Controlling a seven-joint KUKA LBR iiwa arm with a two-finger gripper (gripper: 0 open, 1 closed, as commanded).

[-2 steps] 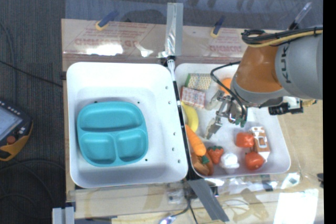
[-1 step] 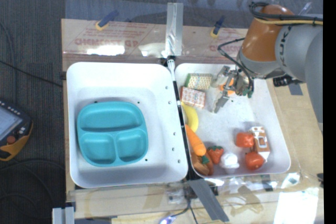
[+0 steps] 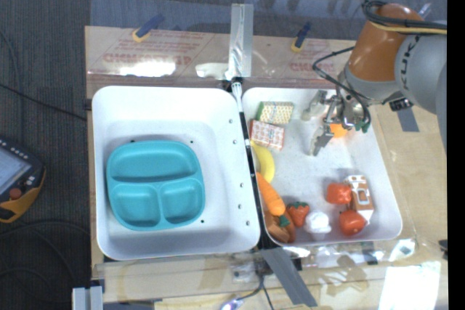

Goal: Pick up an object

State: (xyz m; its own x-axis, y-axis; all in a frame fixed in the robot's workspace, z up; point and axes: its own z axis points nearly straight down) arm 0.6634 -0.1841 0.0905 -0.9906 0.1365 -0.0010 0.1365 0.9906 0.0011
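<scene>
Gripper (image 3: pixel 328 128) over right bin (image 3: pixel 383 178), upper part, fingers clamped on small orange object (image 3: pixel 338 130), lifted off bin floor. Banana (image 3: pixel 265 163) at bin's left wall; teal tray (image 3: pixel 155 183) in left bin (image 3: pixel 116 107).

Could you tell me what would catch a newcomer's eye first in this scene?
Probably the teal divided tray, alone in the left bin. Next, the arm's orange band at upper right, with the pincer hanging over the right bin, where bright toy foods crowd the left wall and near edge.
</scene>
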